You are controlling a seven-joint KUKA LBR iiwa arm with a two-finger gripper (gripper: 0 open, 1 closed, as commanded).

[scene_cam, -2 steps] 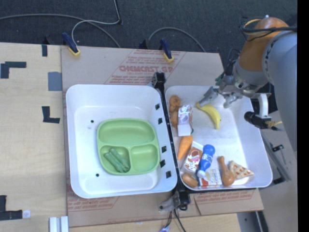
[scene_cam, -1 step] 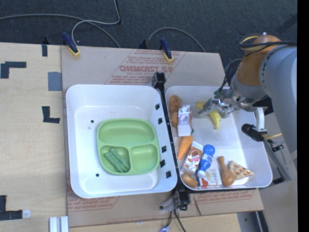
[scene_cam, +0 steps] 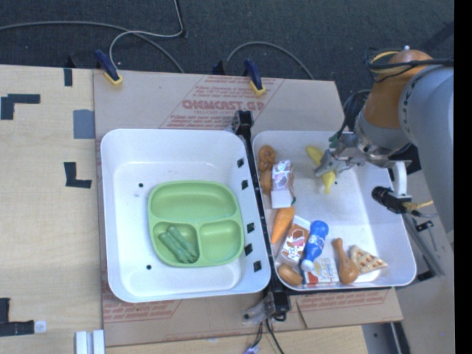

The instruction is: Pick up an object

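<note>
The right bin [scene_cam: 376, 220] holds several toy foods. My gripper [scene_cam: 332, 165] reaches down into its far part, right over a yellow banana [scene_cam: 327, 182]. The banana's ends stick out on both sides of the gripper's tip, and its middle is hidden. Closer to the front lie a carrot [scene_cam: 281, 223], a blue bottle [scene_cam: 316, 240], a drumstick [scene_cam: 342, 259] and a pizza slice [scene_cam: 367, 259]. A white carton [scene_cam: 281, 177] and a brown pastry [scene_cam: 265, 155] sit by the bin's left wall.
The left bin [scene_cam: 125, 198] holds a green divided plate [scene_cam: 210, 201] with green beans [scene_cam: 178, 243] in one compartment. A red-and-white packet [scene_cam: 295, 245] and a bun [scene_cam: 289, 274] lie at the right bin's front. Black clips [scene_cam: 249, 198] join the bins.
</note>
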